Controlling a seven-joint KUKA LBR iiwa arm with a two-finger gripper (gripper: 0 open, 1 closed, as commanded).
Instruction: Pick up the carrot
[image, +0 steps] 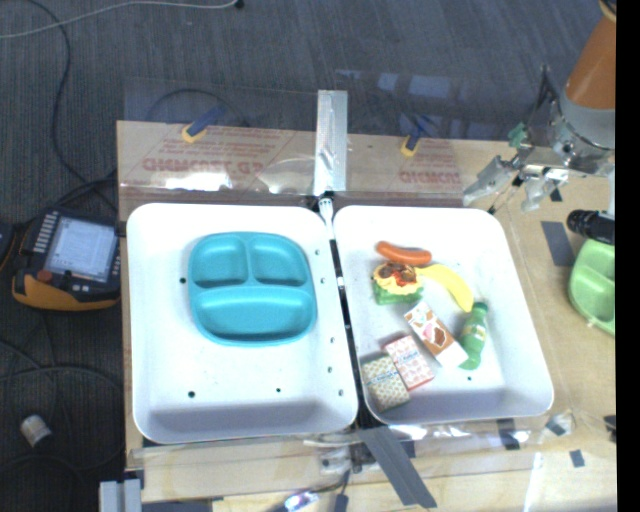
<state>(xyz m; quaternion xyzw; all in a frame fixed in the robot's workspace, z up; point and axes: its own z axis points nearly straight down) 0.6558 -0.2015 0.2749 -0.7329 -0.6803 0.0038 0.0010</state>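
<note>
The approach is judged barely begun: the gripper (515, 180) (spread, unladen) must be carried toward seven o'clock to the carrot (403, 254).

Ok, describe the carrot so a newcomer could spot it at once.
Take the white bin on the view's right, the one holding small items. At the far end of that cluster, just beyond the yellow banana, lies the carrot. It is the only long orange-red piece there.
</note>
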